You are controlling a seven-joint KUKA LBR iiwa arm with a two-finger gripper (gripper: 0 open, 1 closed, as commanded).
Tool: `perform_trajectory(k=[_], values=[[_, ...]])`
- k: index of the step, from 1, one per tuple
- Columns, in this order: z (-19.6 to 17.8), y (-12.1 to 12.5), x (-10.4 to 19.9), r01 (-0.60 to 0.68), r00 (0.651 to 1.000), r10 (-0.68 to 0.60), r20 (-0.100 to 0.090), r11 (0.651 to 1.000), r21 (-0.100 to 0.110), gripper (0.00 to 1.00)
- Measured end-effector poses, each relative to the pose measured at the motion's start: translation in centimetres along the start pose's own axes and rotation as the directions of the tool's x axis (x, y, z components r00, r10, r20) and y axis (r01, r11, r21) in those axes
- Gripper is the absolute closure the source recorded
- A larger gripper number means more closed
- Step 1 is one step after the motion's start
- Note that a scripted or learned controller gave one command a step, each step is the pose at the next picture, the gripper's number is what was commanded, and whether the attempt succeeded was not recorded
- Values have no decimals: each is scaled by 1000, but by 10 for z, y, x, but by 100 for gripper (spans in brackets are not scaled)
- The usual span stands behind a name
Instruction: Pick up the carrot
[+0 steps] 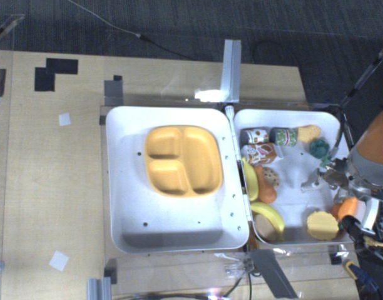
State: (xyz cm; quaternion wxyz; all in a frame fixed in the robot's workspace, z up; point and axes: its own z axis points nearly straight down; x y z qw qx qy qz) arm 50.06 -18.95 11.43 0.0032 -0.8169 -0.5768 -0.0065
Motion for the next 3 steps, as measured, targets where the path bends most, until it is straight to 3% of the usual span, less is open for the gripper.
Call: perform_trajectory(k=[1,2,3], values=[[10,-12,5,-222,975,222,5,975,-1,0],[3,-8,1,-380,925,380,-2,925,-2,0],[27,-42,89,-544,839,544,4,839,-17,0]])
